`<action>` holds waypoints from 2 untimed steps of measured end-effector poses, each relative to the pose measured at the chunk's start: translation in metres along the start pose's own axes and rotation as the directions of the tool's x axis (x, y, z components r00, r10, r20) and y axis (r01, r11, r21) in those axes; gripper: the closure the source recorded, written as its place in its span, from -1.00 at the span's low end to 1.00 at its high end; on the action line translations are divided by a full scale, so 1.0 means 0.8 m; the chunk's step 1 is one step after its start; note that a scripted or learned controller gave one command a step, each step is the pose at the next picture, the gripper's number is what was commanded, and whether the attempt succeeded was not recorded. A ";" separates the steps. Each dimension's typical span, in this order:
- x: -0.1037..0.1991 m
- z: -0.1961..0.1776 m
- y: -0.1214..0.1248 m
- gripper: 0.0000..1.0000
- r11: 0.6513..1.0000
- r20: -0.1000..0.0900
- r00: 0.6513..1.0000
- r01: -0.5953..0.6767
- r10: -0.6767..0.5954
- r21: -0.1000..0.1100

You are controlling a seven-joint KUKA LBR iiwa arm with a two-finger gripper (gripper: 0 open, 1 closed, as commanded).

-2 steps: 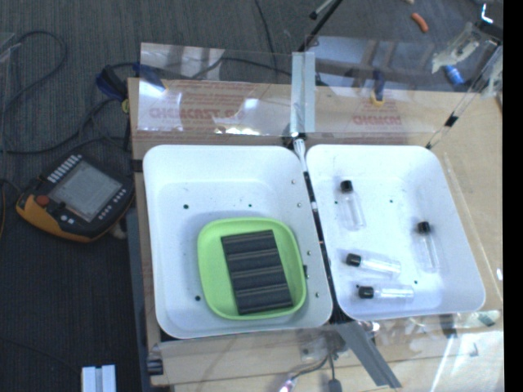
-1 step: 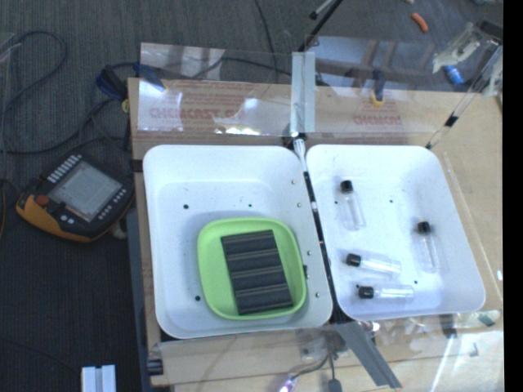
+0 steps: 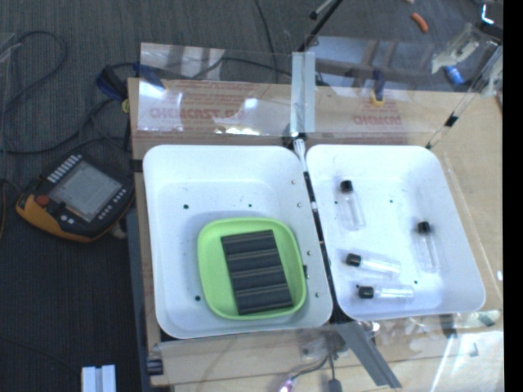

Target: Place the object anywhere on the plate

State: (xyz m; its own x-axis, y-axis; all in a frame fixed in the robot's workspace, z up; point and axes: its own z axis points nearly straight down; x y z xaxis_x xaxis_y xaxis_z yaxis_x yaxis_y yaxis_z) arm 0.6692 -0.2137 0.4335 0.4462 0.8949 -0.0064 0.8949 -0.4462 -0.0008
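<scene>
A light green square plate (image 3: 210, 247) lies in the left white bin (image 3: 167, 186), toward its front. A dark grey ribbed block (image 3: 257, 272) rests flat on the plate and covers most of its middle. In the right white bin (image 3: 458, 219) lie several small clear vials with black caps: one near the back left (image 3: 351, 203), one at the right (image 3: 426, 244), and two near the front (image 3: 372, 262) (image 3: 384, 291). All of the vials lie on their sides, apart from one another.
A clear plastic wall (image 3: 221, 96) stands behind both bins, with a metal post (image 3: 302, 96) at the seam between them. A teach pendant (image 3: 78, 198) with its cables lies on the dark floor to the left. A metal bracket (image 3: 359, 354) sits at the bench's front edge.
</scene>
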 end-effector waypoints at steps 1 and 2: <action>-0.001 -0.001 0.001 -1.00 1.000 0.000 1.000 0.005 -0.005 -0.001; -0.001 0.000 0.001 -1.00 0.997 -0.002 0.997 0.081 -0.081 0.001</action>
State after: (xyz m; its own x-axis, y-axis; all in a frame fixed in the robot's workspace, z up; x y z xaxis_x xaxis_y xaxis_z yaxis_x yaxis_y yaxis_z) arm 0.6692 -0.2150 0.4332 0.3720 0.9282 -0.0048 0.9282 -0.3720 -0.0019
